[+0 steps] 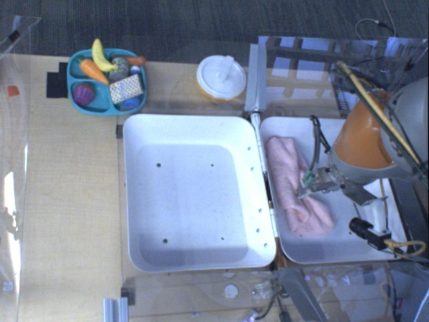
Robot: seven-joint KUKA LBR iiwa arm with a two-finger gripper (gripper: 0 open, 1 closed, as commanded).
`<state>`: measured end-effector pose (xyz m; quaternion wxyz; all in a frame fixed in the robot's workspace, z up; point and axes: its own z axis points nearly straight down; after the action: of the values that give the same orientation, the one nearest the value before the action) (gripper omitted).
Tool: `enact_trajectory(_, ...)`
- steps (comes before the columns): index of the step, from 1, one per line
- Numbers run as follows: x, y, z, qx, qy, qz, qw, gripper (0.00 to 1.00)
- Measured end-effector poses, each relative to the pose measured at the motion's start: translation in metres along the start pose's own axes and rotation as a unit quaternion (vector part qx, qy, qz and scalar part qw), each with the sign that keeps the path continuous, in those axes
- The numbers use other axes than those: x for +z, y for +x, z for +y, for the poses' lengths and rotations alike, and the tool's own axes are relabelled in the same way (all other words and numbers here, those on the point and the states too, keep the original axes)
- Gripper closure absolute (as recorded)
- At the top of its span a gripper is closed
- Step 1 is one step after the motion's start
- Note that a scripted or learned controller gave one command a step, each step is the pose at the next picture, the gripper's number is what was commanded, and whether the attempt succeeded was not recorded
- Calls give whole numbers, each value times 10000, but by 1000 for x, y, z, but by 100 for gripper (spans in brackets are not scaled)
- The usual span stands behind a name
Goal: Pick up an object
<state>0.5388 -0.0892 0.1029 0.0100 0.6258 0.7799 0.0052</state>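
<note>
Arm [395, 129] is reaching in from the right edge, grey body with the orange band [360, 139] sitting just above the wrist. Wrist is pointing down and toward the left, tilted at a slant. Gripper [310, 183] is hanging low at the end of it, on the left side of the orange section. Cables are running along the arm and down past the wrist. Gripper tip is looking small and blurry here, possibly angled slightly toward the camera.
</note>
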Motion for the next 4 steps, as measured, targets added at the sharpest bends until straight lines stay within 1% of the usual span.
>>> enact_trajectory(1, 0, -1, 0, 2, 0, -7, 10000, 0)
enact_trajectory(2, 14, -14, 37, 891, 46, 23, 9960, 0)
enact_trajectory(3, 15, -14, 83, 468, 45, 14, 9989, 0)
enact_trajectory(4, -81, 10, 53, 1448, 92, 26, 9894, 0)
